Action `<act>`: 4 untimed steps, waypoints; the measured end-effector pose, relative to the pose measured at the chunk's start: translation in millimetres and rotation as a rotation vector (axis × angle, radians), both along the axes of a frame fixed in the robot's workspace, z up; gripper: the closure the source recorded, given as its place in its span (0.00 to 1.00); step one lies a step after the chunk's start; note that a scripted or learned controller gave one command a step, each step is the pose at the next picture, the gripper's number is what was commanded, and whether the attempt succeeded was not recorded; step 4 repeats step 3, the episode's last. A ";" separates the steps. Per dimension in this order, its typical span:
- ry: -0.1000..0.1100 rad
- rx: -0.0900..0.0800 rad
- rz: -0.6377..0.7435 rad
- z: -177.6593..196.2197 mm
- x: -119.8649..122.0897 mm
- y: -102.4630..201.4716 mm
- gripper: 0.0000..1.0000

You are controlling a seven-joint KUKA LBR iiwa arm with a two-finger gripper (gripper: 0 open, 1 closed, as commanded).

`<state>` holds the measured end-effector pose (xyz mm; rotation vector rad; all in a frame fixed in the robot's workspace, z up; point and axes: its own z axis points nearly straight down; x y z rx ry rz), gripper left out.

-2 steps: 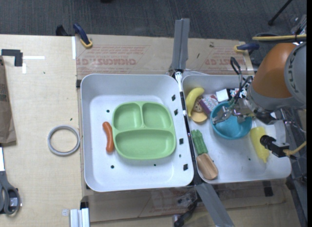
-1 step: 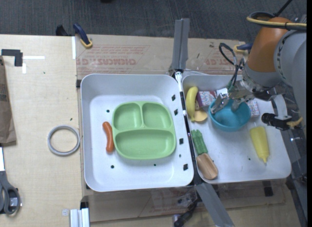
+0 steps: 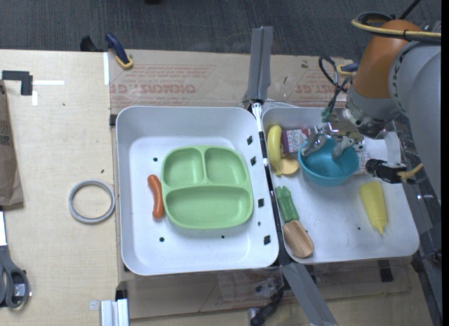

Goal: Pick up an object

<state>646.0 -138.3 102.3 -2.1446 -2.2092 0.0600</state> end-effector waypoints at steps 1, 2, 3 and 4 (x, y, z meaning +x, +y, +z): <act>-0.093 -0.025 0.080 2.1 -0.8 25.5 0.00; -0.099 -0.031 0.061 2.6 -5.3 29.8 0.00; -0.098 -0.020 0.303 2.8 0.7 34.2 0.00; -0.098 -0.020 0.303 2.8 0.7 34.2 0.00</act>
